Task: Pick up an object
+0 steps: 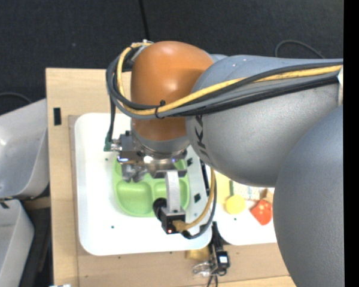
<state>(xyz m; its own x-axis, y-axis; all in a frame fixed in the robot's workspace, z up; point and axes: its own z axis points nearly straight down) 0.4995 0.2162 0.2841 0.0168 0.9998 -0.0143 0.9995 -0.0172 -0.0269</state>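
End effector low, green object underneath

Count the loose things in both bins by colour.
green thing: 1, left bin
yellow thing: 1, right bin
red thing: 1, right bin
Total: 3 in sight; the arm covers much of the right bin.
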